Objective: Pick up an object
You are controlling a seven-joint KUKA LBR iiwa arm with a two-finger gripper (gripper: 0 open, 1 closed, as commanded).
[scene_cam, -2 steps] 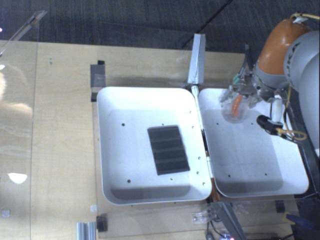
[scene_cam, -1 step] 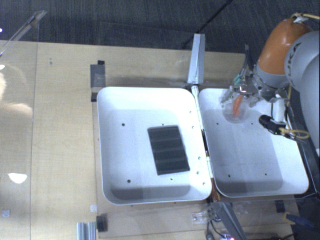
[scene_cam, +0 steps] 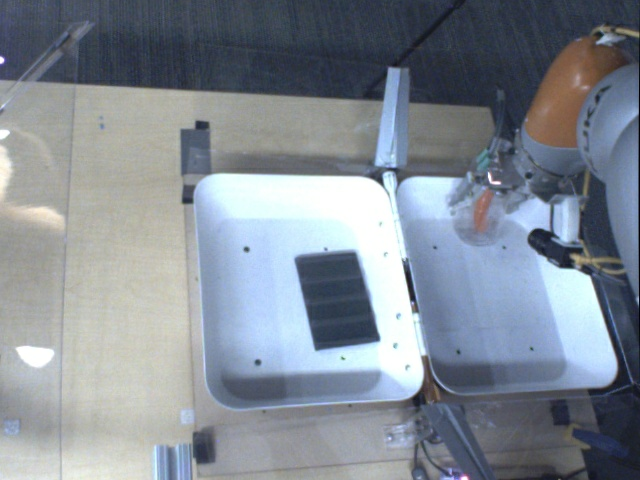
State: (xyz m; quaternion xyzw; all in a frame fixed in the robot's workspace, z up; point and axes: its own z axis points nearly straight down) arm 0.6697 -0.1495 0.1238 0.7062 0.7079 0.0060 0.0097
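A flat black ribbed rectangle lies in the middle of the left bin. My gripper hangs over the far part of the right bin, close to its back wall. A small orange object sits between the pale, see-through fingers, and the gripper is shut on it. A faint shadow on the bin floor just below suggests it is lifted off the floor. The grey arm with its orange band comes in from the right.
A metal post stands behind the seam between the two bins. A black fitting with a yellow cable hangs from the arm over the right bin's right side. Wooden bench surrounds the bins.
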